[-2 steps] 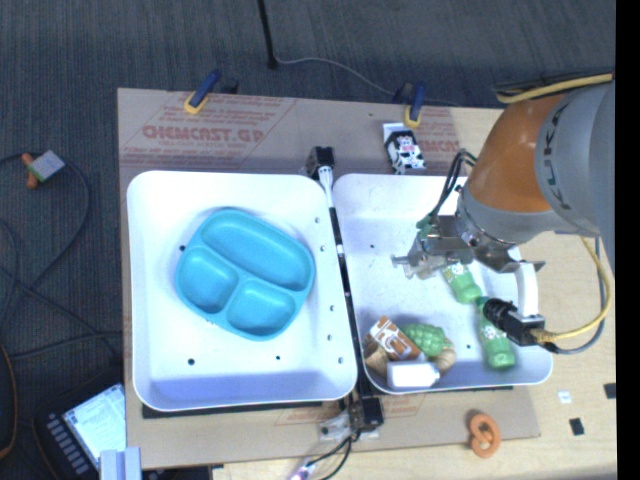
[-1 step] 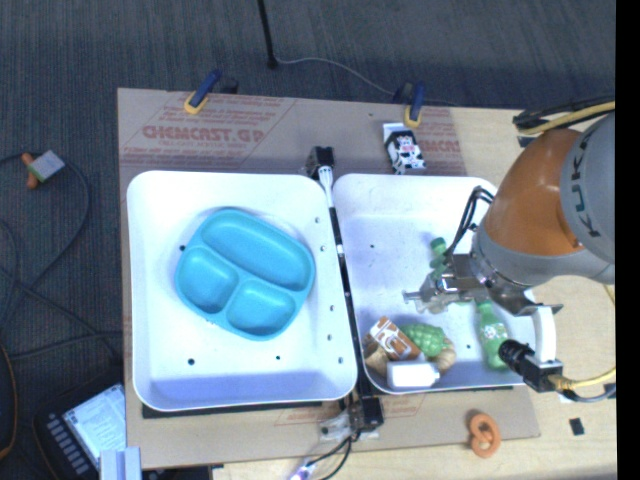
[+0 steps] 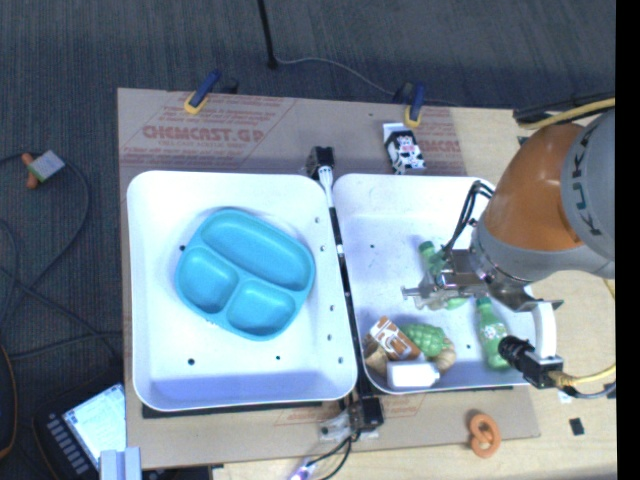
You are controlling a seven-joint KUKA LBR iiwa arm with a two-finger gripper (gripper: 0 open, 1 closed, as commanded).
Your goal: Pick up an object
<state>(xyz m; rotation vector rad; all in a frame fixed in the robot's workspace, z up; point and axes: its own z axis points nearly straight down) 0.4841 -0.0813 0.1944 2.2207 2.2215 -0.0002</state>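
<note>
A: Where is the gripper (image 3: 432,290) placed, and is anything held in it?

B: It is seen low over the right bin (image 3: 375,213), a little right of that bin's middle, hung from the grey arm with the orange band (image 3: 535,203). Whether its fingers are apart or closed cannot be told; the metal parts are too small and cluttered. Nothing can be seen held between them.

A: Which object is likeliest to be taken?

B: A green bottle-like item (image 3: 433,258) lies just beside the gripper, on the side toward the bin's far wall. A second green bottle (image 3: 490,334) lies nearer the bin's front right corner. At the front wall a brown packet (image 3: 392,339), a bumpy green toy (image 3: 430,341) and a white block (image 3: 412,375) are crowded together, touching.

A: How would the nearer green item be expected to handle?

B: It is judged light and stiff, probably smooth plastic, so some slipping is to be expected. A hold across its narrow width, near mid-length, would be advised.

A: And its direction?

B: Its long axis is judged to run roughly from the bin's far wall toward its front wall, slightly slanted. Which end is the cap cannot be told, since part is hidden by the gripper.

A: And the left bin (image 3: 160,368)?

B: A blue divided tray (image 3: 245,273) lies at its middle, well apart from the gripper.
</note>
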